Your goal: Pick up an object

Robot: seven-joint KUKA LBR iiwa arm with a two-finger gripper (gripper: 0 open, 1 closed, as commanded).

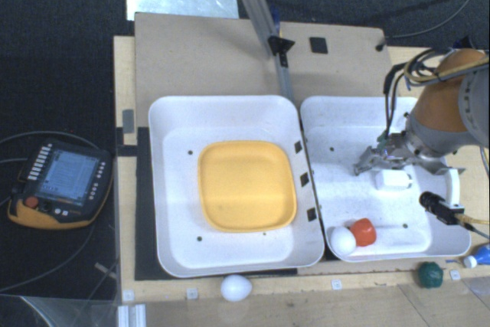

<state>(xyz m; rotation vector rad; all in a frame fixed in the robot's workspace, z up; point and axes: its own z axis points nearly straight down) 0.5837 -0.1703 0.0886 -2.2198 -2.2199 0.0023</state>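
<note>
The right bin [337,126] holds a small white block [393,180] in its right half, plus an orange-red cup [363,232] lying beside a white egg-shaped ball [342,240] at the front edge. My gripper [377,161] hangs low over the right bin, just above and left of the white block, close to it or touching it. Whether anything sits in the gripper cannot be made out. In the left bin [172,126] lies a yellow square plate [246,184], centred and flat.
A white egg [236,287] lies on the bench in front of the left bin. A dark green ball [429,274] and a small blue item [478,257] sit outside the right bin's front right corner. A teach pendant [57,184] rests on the floor at left.
</note>
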